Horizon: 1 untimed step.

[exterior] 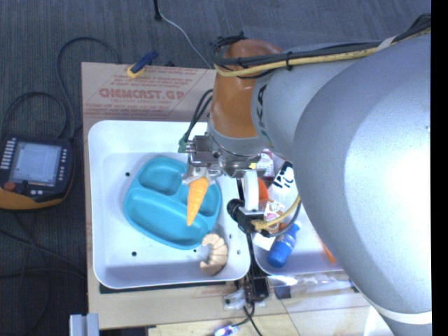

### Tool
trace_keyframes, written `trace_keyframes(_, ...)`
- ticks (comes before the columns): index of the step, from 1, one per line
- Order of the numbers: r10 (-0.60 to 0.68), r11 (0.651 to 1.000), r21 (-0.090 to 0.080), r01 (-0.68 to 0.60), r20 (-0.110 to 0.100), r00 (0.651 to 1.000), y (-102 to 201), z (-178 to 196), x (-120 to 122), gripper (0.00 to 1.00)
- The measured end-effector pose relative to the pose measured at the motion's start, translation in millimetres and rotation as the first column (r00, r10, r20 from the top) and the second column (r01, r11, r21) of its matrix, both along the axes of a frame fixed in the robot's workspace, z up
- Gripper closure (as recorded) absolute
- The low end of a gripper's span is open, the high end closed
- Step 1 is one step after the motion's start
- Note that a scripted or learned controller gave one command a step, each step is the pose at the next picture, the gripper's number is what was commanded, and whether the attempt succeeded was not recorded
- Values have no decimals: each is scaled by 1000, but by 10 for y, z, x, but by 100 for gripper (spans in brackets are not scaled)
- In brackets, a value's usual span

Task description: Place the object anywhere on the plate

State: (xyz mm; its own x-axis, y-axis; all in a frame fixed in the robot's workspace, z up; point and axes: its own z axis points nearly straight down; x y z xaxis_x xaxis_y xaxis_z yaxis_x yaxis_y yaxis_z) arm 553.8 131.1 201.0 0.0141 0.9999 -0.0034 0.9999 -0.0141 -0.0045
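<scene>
Pincer (201,174) points straight down from the bent wrist, closed on the carrot (195,199) above the blue plate (157,208).

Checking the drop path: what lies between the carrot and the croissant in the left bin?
In the camera view, the blue plate's near rim lies between the carrot and the croissant, then a short strip of white bin floor.

The brown board (133,93) reads "CHEMCAST GP" (red lettering).
</scene>
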Motion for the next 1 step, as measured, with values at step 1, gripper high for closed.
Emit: trace_keyframes(1, -2, 1000, -2, 2, 1, 1000, -14, 7, 4, 0)
